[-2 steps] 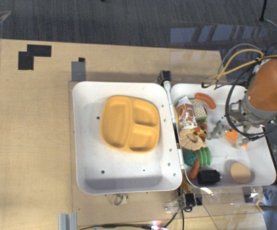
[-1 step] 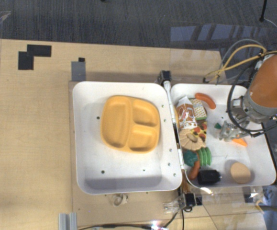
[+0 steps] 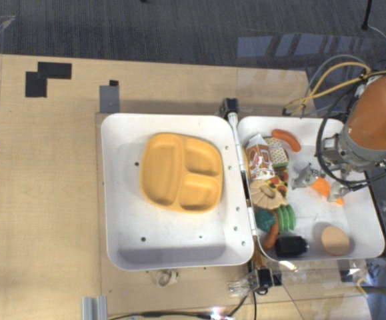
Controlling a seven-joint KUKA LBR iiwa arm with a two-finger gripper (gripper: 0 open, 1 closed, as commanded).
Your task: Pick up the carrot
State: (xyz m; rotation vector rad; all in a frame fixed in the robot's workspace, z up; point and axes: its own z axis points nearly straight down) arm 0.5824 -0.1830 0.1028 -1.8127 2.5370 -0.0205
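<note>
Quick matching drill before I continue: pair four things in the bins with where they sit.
Things:
1. divided yellow tray
2. red sausage
3. black object
4. tan round piece

Places:
A. right bin, near right corner
B. middle of left bin
C. right bin, far edge
D. right bin, near edge, just left of the tan piece

Pairs: 1-B, 2-C, 3-D, 4-A

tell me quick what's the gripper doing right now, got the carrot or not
gripper: in the right bin, an orange piece sits between its fingers, so it appears shut on the carrot.
</note>
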